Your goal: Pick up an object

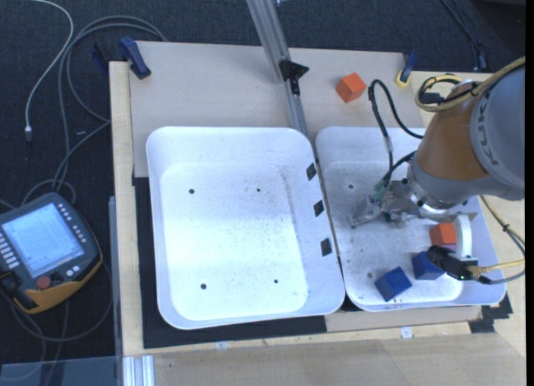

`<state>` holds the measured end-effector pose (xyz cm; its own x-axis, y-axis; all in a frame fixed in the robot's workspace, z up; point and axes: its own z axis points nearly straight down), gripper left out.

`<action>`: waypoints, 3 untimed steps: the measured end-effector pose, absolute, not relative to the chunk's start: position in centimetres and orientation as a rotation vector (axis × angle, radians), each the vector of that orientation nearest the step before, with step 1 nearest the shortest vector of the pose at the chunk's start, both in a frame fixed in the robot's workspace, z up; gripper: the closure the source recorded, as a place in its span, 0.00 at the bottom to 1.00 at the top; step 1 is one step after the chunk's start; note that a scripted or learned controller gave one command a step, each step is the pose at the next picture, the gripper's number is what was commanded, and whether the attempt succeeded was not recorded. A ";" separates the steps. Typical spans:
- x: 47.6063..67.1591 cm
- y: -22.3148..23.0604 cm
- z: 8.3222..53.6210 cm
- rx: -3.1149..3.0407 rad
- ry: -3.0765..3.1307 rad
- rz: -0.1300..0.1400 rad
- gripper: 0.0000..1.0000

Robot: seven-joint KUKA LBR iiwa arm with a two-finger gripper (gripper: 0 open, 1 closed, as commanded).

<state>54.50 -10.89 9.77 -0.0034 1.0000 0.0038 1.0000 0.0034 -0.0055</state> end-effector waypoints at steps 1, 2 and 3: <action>57.7 -16.5 10.0 -2.228 -2.223 -0.001 0.00; 57.7 -16.1 11.1 -2.223 -2.226 -0.003 1.00; 57.0 -6.0 25.1 -2.218 -2.234 -0.011 1.00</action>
<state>56.98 -5.99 25.07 -0.0071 1.0000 0.0006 0.9999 0.0071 0.0091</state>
